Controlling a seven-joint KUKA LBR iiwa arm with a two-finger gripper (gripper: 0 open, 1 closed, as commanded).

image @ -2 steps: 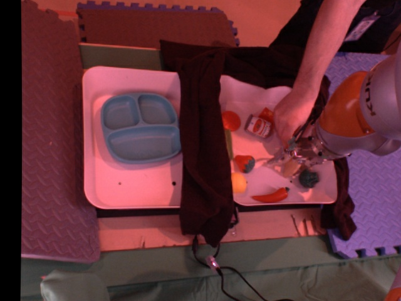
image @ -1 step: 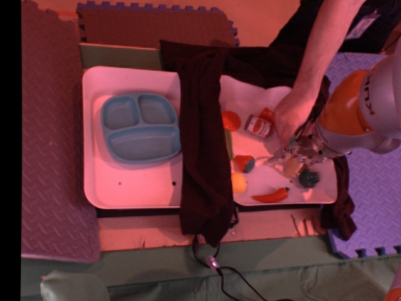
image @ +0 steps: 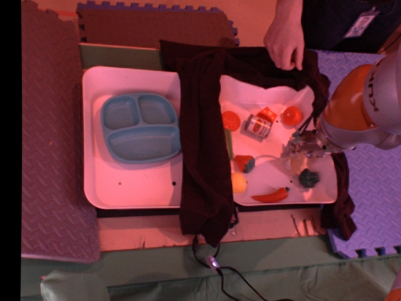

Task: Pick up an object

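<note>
Broccoli lies just beside the fingers, apparently untouched.

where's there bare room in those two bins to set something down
Left bin: bare floor along the front, below the blue plate. Right bin: bare patch between the can, gripper and chili. Crowded around the gripper and broccoli.

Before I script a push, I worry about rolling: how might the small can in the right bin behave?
The can lies on its side, so it probably rolls if nudged. It looks rigid and likely light.
</note>
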